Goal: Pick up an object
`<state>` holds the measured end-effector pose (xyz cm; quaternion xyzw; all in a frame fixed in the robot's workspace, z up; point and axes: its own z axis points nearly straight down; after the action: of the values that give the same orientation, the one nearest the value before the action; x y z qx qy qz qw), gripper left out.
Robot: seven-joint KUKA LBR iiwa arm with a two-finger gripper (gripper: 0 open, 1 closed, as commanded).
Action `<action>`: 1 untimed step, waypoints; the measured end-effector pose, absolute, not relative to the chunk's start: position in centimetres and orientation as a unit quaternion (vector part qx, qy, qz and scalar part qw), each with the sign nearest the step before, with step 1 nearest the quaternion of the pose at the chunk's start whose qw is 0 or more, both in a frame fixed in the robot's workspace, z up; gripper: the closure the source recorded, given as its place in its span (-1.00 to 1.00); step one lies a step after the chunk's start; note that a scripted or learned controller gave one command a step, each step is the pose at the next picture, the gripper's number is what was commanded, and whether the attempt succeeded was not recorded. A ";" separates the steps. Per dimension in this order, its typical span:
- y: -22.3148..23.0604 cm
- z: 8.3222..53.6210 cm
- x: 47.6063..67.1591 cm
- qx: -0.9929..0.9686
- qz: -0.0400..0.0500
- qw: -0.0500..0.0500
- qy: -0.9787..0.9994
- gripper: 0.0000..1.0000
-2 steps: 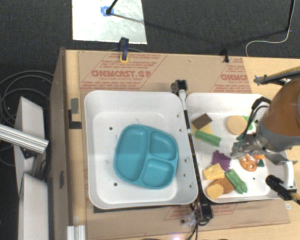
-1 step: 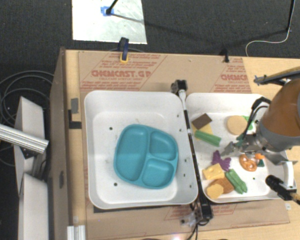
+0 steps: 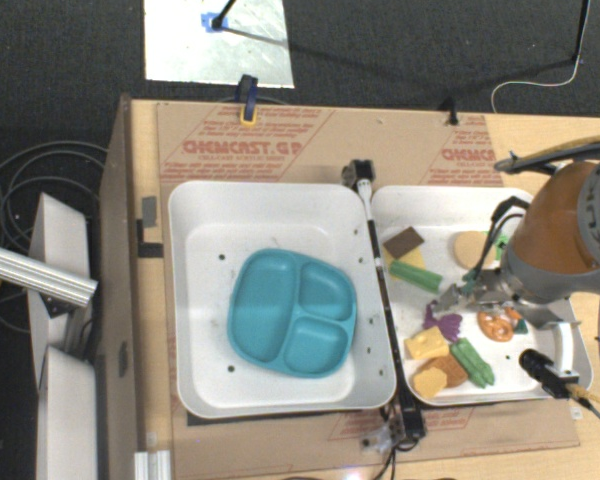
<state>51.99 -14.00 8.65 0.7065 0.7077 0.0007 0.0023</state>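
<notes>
In the left white bin [image 3: 195, 228] a turquoise plastic plate with three compartments [image 3: 292, 311] is lying alone, and nobody is touching it. In the right white bin [image 3: 435, 208] the toy food is lying: a brown block [image 3: 403, 240], a green stick [image 3: 414, 275], a purple piece [image 3: 442, 320], yellow cheese [image 3: 427, 343], and a green pod [image 3: 473, 361] near the front edge. The gripper [image 3: 472, 290] is hanging low above them, beside the purple piece. In my judgement nothing is lifted yet, so the grasp and the raising are still left. The fingers are too dark and small; I cannot tell their opening. The grey arm [image 3: 565, 233] is covering part of the bin's right side.
</notes>
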 end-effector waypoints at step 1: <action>-14.2 10.0 52.3 0.707 0.003 0.010 0.707 1.00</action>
<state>52.31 -14.22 10.00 0.7067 0.7075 0.0031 0.0098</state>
